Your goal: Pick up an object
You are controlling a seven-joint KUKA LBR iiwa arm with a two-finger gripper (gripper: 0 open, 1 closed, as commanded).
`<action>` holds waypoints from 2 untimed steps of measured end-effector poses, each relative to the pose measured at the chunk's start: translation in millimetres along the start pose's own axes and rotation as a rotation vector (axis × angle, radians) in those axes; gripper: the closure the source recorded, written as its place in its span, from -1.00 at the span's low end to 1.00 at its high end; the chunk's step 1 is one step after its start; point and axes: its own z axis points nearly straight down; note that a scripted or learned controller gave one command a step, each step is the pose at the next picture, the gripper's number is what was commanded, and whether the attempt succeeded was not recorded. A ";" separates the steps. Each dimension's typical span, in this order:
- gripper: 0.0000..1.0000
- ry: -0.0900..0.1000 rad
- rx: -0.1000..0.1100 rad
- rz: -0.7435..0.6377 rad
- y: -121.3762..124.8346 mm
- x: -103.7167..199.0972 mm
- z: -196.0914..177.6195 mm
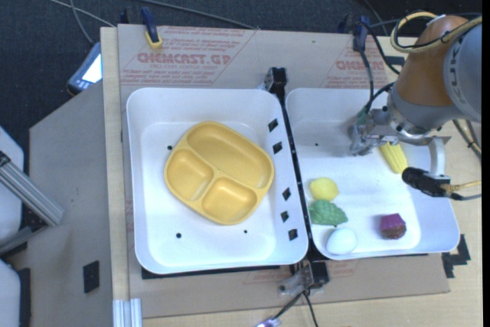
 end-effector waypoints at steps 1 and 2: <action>1.00 0.000 -0.001 0.000 -3.7 -2.6 -44.9; 1.00 -0.001 -0.004 -0.002 -4.6 0.0 -109.3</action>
